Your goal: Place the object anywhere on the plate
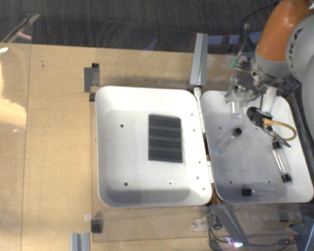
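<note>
Hand [239, 99], grip state unreadable, hovers over right bin's [298, 192] far edge; dark ridged plate [165, 138] lies leftward in left bin [110, 140].

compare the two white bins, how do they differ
The left bin carries a dark ribbed plate at its middle; the right bin holds several small clear vials with dark caps. The arm reaches over the right bin, not the left. Both are shallow, white, with rounded corners.

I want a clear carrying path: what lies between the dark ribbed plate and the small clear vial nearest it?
In the camera view, between plate and vial: bare bin floors and the two bins' adjoining rims.
</note>
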### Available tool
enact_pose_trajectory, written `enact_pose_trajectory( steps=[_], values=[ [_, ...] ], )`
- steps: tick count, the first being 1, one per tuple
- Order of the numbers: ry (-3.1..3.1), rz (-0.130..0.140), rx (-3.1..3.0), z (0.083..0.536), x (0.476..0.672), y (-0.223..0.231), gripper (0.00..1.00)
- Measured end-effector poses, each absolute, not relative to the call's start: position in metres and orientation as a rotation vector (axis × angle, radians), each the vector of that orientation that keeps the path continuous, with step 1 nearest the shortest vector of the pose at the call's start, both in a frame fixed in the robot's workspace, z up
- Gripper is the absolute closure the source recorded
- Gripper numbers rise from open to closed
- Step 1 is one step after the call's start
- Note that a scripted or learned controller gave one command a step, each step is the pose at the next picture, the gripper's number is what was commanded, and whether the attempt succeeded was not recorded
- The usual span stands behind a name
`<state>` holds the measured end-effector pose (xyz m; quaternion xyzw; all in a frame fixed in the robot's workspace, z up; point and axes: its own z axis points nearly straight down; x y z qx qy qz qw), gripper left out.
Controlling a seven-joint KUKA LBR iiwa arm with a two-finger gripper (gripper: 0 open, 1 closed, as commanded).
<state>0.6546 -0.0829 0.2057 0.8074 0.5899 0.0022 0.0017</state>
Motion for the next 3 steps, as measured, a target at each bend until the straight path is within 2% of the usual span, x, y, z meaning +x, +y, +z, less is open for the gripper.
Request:
enact_pose_trajectory(
  steps=[1, 2, 3],
  values=[
    [2.254, 0.008, 2.181, 0.233, 0.670, -0.027, 1.00],
    [1.842, 0.003, 2.544, 0.184, 0.661, 0.042, 1.00],
    [2.522, 0.007, 1.869, 0.175, 0.669, 0.137, 1.00]
  ],
)
